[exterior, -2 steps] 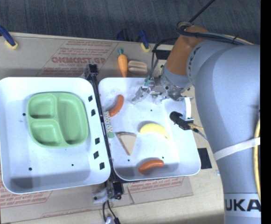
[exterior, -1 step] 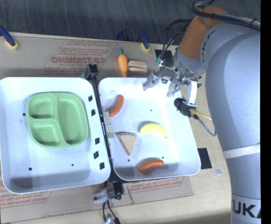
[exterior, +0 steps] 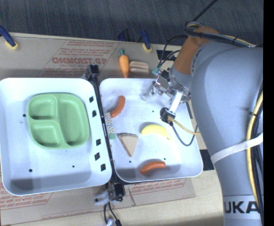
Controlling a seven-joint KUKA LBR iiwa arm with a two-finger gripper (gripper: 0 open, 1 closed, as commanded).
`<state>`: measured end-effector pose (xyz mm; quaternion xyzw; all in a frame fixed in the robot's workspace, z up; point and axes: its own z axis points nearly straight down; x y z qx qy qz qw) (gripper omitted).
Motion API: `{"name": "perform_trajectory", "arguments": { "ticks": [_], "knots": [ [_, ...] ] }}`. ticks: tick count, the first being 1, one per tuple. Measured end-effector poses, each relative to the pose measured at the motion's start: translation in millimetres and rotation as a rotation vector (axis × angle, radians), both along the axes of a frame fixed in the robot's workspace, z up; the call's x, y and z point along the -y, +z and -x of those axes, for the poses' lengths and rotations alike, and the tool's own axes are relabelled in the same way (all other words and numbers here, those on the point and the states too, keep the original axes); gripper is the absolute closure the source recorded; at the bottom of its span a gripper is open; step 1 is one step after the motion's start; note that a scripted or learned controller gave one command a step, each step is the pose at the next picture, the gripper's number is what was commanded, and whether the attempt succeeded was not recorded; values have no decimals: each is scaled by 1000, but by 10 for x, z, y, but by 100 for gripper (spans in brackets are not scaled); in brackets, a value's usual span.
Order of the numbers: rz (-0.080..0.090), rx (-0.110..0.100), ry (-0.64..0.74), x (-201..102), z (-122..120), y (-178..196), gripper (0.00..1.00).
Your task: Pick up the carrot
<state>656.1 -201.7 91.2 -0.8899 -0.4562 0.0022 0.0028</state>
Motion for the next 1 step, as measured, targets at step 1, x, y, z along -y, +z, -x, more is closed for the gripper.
{"name": "perform_trajectory", "arguments": {
  "ticks": [1],
  "knots": [
    [3, 2, -308, -364, -3, 484, 0]
  ]
}}
